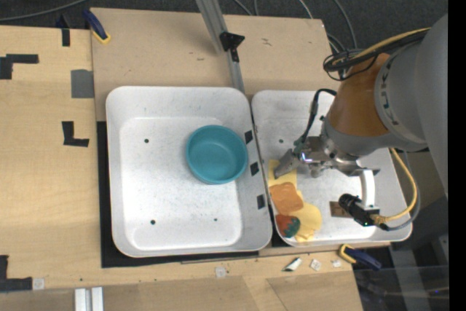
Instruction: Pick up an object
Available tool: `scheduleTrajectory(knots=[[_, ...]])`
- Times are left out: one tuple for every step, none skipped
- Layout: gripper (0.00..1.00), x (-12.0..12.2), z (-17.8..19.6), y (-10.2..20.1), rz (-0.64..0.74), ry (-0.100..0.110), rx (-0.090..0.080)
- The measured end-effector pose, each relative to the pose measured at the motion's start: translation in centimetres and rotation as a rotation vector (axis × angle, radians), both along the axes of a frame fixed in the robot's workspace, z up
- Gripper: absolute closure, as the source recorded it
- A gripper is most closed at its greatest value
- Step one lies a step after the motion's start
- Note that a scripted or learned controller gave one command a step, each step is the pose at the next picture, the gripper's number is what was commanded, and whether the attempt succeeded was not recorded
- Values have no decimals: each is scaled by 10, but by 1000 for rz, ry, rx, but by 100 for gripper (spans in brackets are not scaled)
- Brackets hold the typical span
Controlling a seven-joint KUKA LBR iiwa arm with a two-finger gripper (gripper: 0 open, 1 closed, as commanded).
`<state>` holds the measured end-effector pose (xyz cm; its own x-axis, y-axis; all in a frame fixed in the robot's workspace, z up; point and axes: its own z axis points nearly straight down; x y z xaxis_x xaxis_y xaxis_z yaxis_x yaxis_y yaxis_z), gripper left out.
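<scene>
Hand (pixel 297 159) low in right bin (pixel 291 109), grip state unclear. Orange block (pixel 285 196) just at its 6 o'clock, long axis 12–6. Teal bowl (pixel 216 154) in left bin (pixel 145 229).

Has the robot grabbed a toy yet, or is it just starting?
Nothing looks picked up yet. The claw sits low in the right bin, right above the pile of yellow and orange toys. The pile lies on the bin floor. Grabbing and lifting is left. The blue bowl sits alone in the left bin.
</scene>
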<state>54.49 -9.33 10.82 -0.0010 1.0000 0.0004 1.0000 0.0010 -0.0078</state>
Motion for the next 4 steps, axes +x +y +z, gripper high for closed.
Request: scheduleTrajectory(knots=[[100, 1, 12, 1, 2, -3, 1], [100, 3, 55, -4, 0, -10, -1], [100, 2, 109, -7, 0, -12, -1], [100, -2, 170, -3, 1, -13, -2]])
